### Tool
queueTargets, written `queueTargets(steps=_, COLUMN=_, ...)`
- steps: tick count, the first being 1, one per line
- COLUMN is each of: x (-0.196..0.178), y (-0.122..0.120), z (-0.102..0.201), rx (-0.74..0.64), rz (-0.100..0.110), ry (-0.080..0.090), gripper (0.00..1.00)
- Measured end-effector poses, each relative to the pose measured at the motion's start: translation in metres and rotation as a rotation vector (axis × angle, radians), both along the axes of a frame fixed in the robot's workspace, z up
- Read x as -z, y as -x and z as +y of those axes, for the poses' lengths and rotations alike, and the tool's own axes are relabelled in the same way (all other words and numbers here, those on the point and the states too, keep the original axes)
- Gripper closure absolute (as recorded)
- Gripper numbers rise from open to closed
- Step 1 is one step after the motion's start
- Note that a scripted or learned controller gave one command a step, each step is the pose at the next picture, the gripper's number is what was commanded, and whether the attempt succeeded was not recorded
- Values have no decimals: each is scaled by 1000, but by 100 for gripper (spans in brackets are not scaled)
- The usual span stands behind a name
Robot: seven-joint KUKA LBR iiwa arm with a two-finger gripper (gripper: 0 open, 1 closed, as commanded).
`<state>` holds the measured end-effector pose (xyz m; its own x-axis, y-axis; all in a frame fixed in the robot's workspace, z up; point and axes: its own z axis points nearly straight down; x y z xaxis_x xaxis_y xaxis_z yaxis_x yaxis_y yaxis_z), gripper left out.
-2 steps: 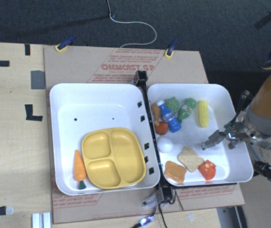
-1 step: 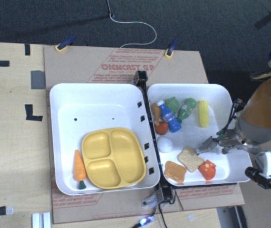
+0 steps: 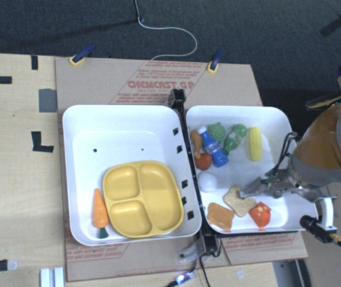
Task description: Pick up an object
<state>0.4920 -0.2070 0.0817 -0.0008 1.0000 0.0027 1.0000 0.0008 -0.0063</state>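
Note:
The right bin (image 3: 278, 119) holds several toy foods. Among them are a blue bottle (image 3: 213, 148), two green vegetables (image 3: 217, 130) (image 3: 237, 134) and a yellow corn cob (image 3: 255, 143). A red tomato (image 3: 203, 161) and a white ball (image 3: 207, 181) lie by its left wall. A pale bread slice (image 3: 238, 202), an orange toast (image 3: 219, 216) and a red piece (image 3: 260, 214) lie at its front. My gripper (image 3: 249, 189) reaches in from the right, low over the bin, with its tip just above the bread slice's upper right edge. Nothing shows in its grasp.
The left bin (image 3: 87, 124) carries a yellow divided plate (image 3: 142, 197) and an orange carrot (image 3: 100, 210) at its front left. A black divider (image 3: 181, 136) runs between the bins. The arm's orange band (image 3: 326, 139) hangs over the right bin's right wall.

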Motion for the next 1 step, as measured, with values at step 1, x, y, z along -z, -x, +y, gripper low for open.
queueTargets(steps=1, x=-11, y=-3, z=2, rx=-3, rz=-2, ry=-6, gripper=100)
